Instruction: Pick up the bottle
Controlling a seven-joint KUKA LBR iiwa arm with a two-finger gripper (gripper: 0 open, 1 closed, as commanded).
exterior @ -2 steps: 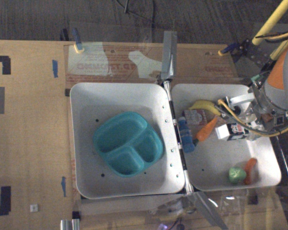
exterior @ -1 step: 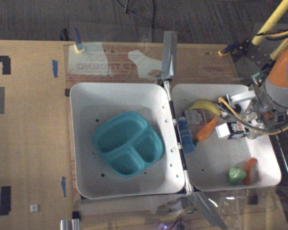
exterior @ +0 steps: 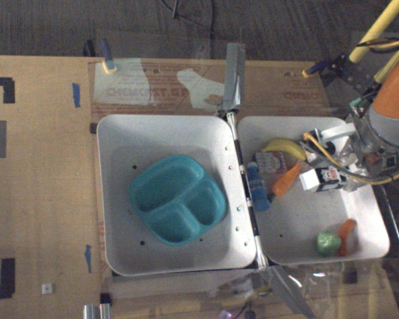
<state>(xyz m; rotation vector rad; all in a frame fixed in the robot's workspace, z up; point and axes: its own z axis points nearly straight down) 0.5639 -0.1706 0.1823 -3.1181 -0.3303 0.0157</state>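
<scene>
One bottle (exterior: 257, 186) against bin wall (exterior: 243, 178)

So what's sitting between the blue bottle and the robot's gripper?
In the camera view, an orange carrot-like piece lies slantwise between the bottle and the gripper, just right of the bottle.

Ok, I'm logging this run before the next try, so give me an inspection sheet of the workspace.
Surface: bench with two white bins.
Job's things: blue bottle lying in right bin, against its left wall.
Clutter: banana, orange piece, green lump, small carrot; teal divided tray in left bin.
Hand: hand over right bin; grip unclear.
Cables: bundle at the wrist.
Surroundings: dark carpet.
</scene>
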